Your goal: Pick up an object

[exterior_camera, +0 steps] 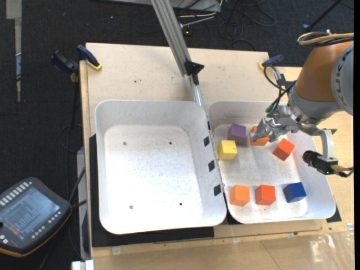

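I am reaching in over the right bin (315, 210) from the right side, and my gripper (263, 131) is hanging low over an orange block (259, 139) near the bin's back half, just beside the purple block (237, 133). Whether that orange block is actually pinched or merely under me, I cannot tell from this slanted view, so I am not counting it as held. The other candidates are lying well spread out: a yellow block (228, 149) by the divider, a second orange block (283, 149) tilted just to my other side, and a row along the near edge with an orange cube (239, 194), a red-orange cube (265, 194) and a blue cube (294, 192). The left bin (112, 114) is beside all this (nothing there concerns me). The risk, as I am judging it, is a corner-only pinch letting the block twist out on the lift, or my wrist nudging the purple neighbour and dragging it along.
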Robot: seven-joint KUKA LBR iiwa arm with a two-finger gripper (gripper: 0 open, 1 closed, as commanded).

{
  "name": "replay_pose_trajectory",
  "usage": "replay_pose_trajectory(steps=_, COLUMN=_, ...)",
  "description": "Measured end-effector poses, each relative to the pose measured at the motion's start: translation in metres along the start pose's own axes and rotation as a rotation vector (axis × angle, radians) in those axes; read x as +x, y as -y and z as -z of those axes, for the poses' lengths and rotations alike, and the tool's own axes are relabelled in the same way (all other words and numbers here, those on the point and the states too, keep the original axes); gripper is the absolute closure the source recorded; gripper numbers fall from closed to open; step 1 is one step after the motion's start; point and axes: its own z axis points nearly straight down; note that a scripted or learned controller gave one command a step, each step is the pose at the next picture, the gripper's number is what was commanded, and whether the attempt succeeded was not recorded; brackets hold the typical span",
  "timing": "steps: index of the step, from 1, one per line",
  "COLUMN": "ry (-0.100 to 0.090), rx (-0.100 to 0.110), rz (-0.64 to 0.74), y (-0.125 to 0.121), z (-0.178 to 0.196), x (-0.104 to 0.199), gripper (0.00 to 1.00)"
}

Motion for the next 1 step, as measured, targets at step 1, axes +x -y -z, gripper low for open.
replay_pose_trajectory(steps=1, ry=0.001, rx=-0.002, rz=0.001, y=-0.0064, z=0.0620, x=0.0029, gripper=1.00)
